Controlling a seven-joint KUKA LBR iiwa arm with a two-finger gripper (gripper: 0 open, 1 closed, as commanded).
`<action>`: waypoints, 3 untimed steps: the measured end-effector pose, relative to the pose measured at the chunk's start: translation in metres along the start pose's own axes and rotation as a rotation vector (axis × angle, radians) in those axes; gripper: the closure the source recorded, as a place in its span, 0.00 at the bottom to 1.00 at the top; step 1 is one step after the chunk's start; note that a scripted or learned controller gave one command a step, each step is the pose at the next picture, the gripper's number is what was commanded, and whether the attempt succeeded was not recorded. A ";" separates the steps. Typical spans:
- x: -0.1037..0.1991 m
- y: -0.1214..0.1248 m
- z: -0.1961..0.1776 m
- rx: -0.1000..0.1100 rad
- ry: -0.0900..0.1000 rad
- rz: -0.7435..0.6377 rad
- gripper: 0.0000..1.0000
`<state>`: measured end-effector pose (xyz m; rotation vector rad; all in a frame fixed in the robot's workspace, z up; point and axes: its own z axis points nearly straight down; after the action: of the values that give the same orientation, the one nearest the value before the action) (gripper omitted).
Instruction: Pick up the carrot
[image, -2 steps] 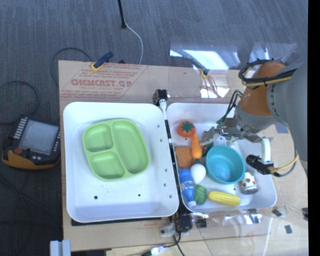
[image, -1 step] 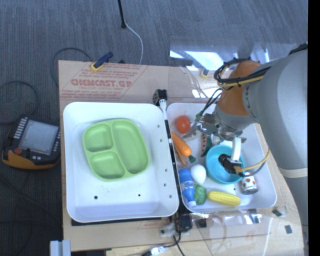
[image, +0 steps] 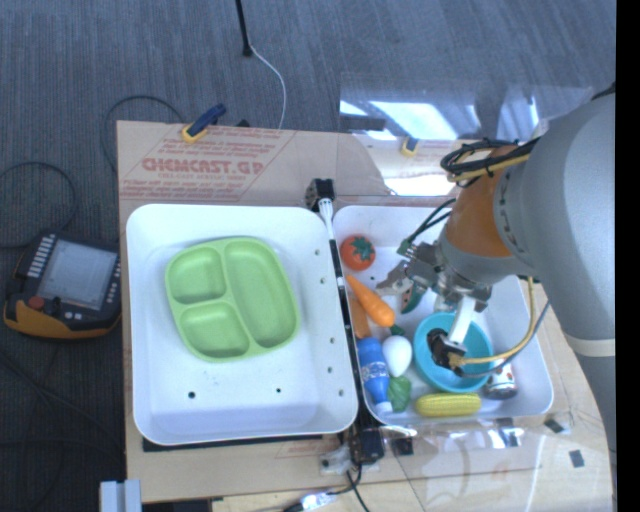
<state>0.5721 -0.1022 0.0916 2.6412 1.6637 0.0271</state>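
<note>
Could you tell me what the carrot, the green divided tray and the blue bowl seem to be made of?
Carrot: likely moulded plastic toy, smooth and evenly orange. Green divided tray: looks like matte plastic, with soft rounded compartment edges and uniform colour. Blue bowl: probably glossy plastic, judging by its bright, even surface.

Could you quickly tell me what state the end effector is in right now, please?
End effector: open, holding nothing; it sits just right of the carrot in the right bin.
</note>
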 end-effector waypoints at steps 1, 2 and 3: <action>-0.015 0.011 -0.012 -0.062 0.020 0.521 0.00; 0.018 0.055 0.004 0.016 -0.015 0.695 0.00; -0.008 -0.038 -0.058 0.005 0.004 0.685 0.00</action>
<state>0.5328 -0.0923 0.1489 3.0595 0.6824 0.0367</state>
